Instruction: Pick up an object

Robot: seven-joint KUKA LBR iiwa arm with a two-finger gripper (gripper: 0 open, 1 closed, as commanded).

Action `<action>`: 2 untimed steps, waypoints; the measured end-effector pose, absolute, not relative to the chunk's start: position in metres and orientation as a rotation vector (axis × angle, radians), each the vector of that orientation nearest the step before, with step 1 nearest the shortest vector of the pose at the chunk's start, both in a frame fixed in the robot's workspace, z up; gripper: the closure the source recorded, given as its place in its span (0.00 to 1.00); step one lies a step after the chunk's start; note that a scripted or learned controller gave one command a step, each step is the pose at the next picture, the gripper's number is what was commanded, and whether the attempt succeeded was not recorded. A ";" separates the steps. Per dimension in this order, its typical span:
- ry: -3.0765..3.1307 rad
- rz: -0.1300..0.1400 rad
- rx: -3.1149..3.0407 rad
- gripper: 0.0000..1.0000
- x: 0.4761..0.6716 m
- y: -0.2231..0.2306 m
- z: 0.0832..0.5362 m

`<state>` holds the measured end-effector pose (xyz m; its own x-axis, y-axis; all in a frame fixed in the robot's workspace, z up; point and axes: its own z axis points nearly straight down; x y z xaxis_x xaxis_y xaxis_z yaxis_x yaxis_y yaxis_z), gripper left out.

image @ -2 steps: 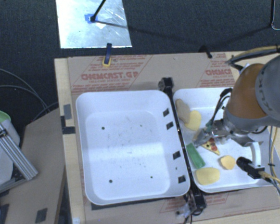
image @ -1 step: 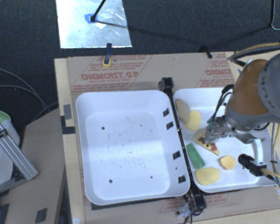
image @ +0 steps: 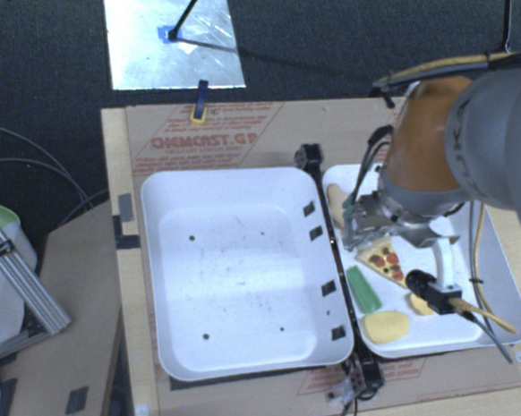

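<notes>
My gripper (image: 363,229) hangs low over the left part of the right bin (image: 511,308), under the grey and orange wrist. Just below it lies a toy pizza slice (image: 384,261) with red dots. A green block (image: 364,289) lies along the bin's left wall, and a yellow oval piece (image: 387,327) sits at the front. A pale tan piece (image: 336,202) lies at the back left, beside the gripper. A small yellow-orange piece (image: 419,304) shows near the front middle. The arm hides much of the bin's right half.
The left bin (image: 161,255) stands beside the right one, with black clips (image: 321,234) along their shared wall. Both rest on a cardboard sheet (image: 210,139). A shiny metal plate (image: 174,39) lies on the floor behind. An aluminium frame (image: 14,276) stands at the far left.
</notes>
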<state>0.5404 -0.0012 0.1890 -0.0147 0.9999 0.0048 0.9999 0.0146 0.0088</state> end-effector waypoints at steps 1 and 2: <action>2.225 0.028 2.203 1.00 0.490 0.026 0.354; 2.215 0.001 2.225 1.00 0.487 -0.051 0.322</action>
<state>0.4869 -0.0507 0.3217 0.0048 1.0000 -0.0010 1.0000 -0.0048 0.0021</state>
